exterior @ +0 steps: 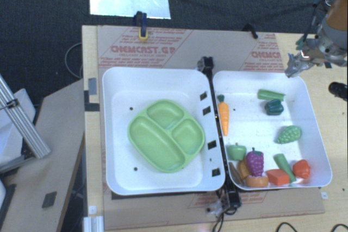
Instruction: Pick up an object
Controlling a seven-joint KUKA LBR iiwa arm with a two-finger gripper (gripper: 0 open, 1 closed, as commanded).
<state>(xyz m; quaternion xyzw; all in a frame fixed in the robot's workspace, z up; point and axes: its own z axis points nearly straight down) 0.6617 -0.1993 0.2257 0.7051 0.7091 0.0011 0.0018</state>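
The easiest grab looks like the green pepper [273, 107], sitting around 1 o'clock in the right bin [315, 133], just below a green cucumber [270, 95] and well clear of the toy pile at 6 o'clock. The gripper [296, 67] hangs over the bin's upper right corner, holding nothing, though honestly I can't tell how its grip is set. I'd drop straight down on the pepper, away from the wall.

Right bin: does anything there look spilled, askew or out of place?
Nothing spilled. The carrot lies tight against the bin's left wall, and most toys crowd the near edge. The green tray sits askew in the left bin.
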